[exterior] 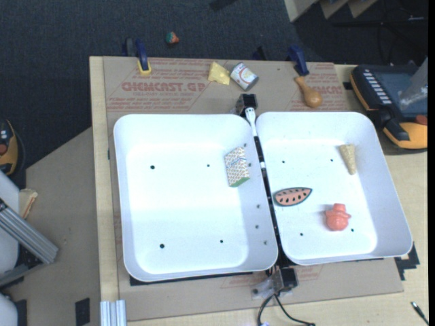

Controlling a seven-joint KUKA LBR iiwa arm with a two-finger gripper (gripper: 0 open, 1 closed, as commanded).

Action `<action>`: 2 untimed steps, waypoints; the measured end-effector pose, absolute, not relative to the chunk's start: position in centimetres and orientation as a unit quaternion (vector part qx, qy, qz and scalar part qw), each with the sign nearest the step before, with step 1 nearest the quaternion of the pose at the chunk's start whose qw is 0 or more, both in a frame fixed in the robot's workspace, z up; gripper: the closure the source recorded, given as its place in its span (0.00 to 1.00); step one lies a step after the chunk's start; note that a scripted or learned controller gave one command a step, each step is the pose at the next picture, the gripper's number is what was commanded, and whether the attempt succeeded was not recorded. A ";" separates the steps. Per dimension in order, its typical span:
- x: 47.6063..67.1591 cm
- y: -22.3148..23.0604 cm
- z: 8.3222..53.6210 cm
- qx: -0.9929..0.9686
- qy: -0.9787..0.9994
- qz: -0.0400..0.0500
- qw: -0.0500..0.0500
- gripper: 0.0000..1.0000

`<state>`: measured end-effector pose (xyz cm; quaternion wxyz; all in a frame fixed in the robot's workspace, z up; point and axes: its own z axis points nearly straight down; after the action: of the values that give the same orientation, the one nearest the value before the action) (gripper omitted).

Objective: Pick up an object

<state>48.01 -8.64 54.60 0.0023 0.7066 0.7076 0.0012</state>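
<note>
Hugging left bin (pixel 136 182) right edge, patterned packet (pixel 236 166)

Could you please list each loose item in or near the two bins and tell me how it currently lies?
Patterned packet: flat in left bin, by the right wall.
Watermelon slice: flat in right bin, near the left wall.
Red toy: resting free in right bin.
Cone: on its side, right bin.
Yellow wedge: on bench behind bins.

white bins (pixel 183 263), red toy (pixel 336 217), seeded slice (pixel 292 196)
</note>
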 end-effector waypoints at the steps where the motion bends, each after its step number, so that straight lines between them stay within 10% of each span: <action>1: 48.1 -8.6 55.7 0.706 0.708 0.002 0.005 1.00; 2: 48.1 -8.6 55.7 0.706 0.708 0.002 0.004 0.00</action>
<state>48.08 -8.63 55.67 0.0040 0.7065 0.7077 0.0020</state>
